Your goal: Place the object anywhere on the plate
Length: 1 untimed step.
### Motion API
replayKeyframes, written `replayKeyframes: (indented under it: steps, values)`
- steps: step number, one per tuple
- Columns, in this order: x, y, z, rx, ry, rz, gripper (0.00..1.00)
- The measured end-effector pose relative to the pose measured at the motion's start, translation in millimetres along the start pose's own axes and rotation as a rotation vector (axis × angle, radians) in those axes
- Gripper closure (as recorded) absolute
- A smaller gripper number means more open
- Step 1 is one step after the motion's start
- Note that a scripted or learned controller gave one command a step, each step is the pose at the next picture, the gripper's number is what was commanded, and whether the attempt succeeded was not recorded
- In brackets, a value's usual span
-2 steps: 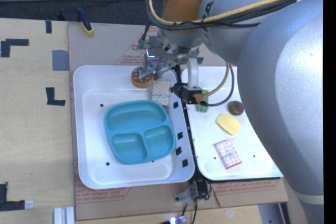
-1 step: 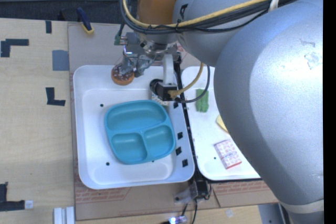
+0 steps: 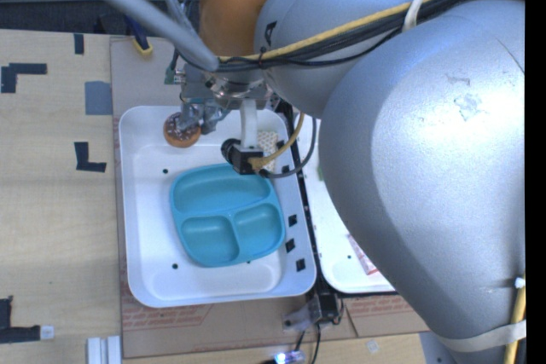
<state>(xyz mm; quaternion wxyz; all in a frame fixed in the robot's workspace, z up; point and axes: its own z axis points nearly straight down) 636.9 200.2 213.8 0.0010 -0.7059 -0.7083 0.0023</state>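
- While the counter [image 3: 51, 209] on the far left is just pale wood with a few dark tape marks [image 3: 85, 156], the action is all further right, where the bins sit on a brown cardboard sheet [image 3: 158, 320].
- Left bin [image 3: 141, 268]: shallow, white, and it's got the blue plate [image 3: 226, 217] lying flat in the middle. The plate is the divided sort, with one big section at the far side and two smaller ones at the near side.
- Also in that bin is the object [image 3: 177, 133], a small round brown thing. It sits on the bin floor up by the far left corner, off the plate and a bit apart from its rim.
- The tool [image 3: 198, 111] is right at the object's right edge, partly overlapping it from this angle. Honestly I can't tell how far open the tool is or whether it has hold of anything.
- Right bin [image 3: 337, 268]: mostly covered by the big grey arm [image 3: 426, 141]. A scrap of something white with red print [image 3: 363, 260] peeks out from under the arm, too hidden to say what it is.
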Motion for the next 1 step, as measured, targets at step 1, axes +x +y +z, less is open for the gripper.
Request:
replayKeyframes:
  steps: [1]
  values:
    - [-0.9, 0.4, -1.6, -0.002, 0.001, 0.001, 0.0]
